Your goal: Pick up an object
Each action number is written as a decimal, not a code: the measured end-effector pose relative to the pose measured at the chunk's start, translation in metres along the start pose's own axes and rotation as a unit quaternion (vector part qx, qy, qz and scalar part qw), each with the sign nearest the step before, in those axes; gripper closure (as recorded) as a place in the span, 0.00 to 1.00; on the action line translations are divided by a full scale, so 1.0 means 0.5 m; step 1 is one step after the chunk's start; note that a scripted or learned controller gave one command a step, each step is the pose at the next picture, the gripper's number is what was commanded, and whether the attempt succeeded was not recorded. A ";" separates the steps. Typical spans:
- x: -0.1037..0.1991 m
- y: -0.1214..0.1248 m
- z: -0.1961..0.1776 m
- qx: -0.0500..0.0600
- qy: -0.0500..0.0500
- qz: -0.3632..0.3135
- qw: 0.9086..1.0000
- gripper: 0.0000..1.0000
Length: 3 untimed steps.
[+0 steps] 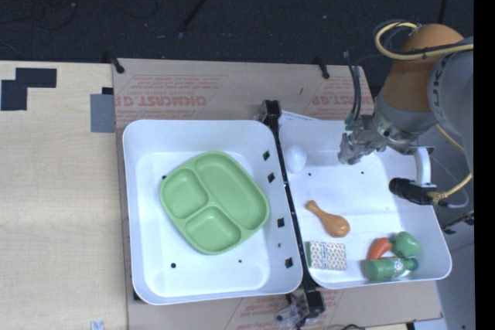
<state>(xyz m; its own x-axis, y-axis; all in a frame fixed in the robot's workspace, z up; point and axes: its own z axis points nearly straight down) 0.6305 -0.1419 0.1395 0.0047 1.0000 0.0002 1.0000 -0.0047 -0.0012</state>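
My gripper [352, 151] hangs over the back of the right bin [370, 183], near its far wall, with nothing visible between its fingers. Below it on the bin floor lies an orange drumstick-shaped toy [329, 219]. A small patterned packet [328, 255] rests at the front left of that bin. In the front right corner sit an orange-red piece [379, 248] and green toy pieces [393, 257], close together. A small white ball [296, 159] lies at the bin's back left, to the left of the gripper.
The left bin [155, 259] holds a green three-compartment plate [213, 202]. A black divider rail [280, 197] runs between the bins. The grey arm with its orange band [421, 81] comes in at the upper right, with cables beside it.
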 end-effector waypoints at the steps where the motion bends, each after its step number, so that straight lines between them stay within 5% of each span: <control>1: 0.002 0.016 -0.091 0.000 0.000 -0.003 1.000 1.00; 2: 0.003 0.007 -0.177 -0.001 0.000 -0.003 1.000 1.00; 3: 0.109 0.003 -0.191 0.001 0.000 -0.002 1.000 1.00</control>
<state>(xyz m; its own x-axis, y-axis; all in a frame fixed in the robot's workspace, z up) 0.6325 -0.0876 0.2350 -0.0003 1.0000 0.0009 1.0000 0.0003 -0.0038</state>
